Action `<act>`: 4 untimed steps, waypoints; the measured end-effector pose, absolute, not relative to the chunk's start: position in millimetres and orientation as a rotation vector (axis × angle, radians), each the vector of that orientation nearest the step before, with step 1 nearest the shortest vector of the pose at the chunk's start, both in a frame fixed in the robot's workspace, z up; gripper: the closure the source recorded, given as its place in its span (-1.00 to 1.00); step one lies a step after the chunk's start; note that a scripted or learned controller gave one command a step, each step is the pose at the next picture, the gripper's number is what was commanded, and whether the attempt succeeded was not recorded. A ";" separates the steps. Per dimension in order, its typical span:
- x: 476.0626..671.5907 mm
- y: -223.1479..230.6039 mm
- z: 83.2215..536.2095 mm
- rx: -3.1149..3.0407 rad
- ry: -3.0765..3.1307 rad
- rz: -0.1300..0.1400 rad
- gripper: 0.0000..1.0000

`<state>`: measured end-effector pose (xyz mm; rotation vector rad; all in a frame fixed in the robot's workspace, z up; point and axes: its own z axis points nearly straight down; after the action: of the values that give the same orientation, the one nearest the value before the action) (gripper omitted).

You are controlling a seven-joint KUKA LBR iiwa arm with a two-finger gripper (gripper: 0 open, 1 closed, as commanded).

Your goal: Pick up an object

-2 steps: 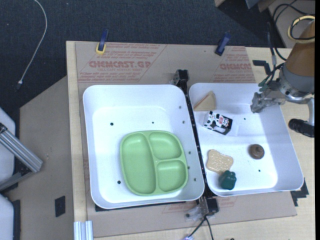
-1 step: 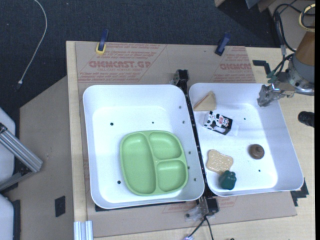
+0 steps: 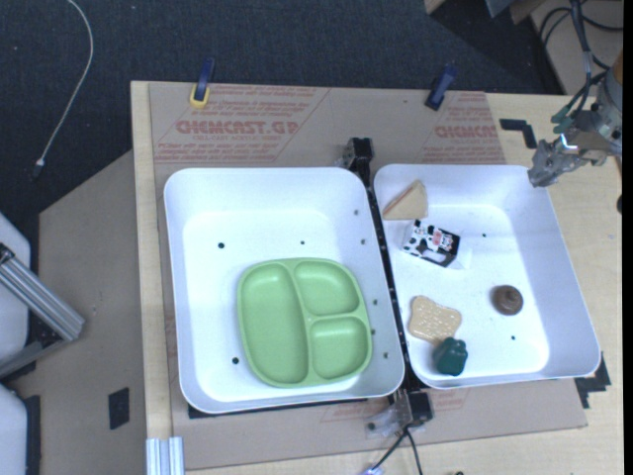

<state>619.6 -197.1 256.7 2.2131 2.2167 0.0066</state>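
The gripper [image 3: 550, 162] hung at the far right corner of the right bin [image 3: 569, 255], touching nothing and holding nothing; its opening could not be judged. The approach step seemed in hand. Next it needed to descend over a target such as the brown round piece [image 3: 507, 300], well apart from it.

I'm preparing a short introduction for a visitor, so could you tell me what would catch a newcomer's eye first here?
The green divided plate stands out most, lying alone in the left bin. Next come the small things scattered in the right bin: a teal object beside a tan cracker-like piece, and a brown ring. The gripper hangs above that bin's far right corner.
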 end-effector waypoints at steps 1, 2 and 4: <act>599.3 -141.6 259.8 2.218 2.229 0.000 1.00; 589.1 -86.2 245.2 2.218 2.230 0.000 1.00; 558.1 20.2 235.1 2.219 2.230 -0.002 1.00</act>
<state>558.1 20.2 235.1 2.2195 2.2299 -0.0021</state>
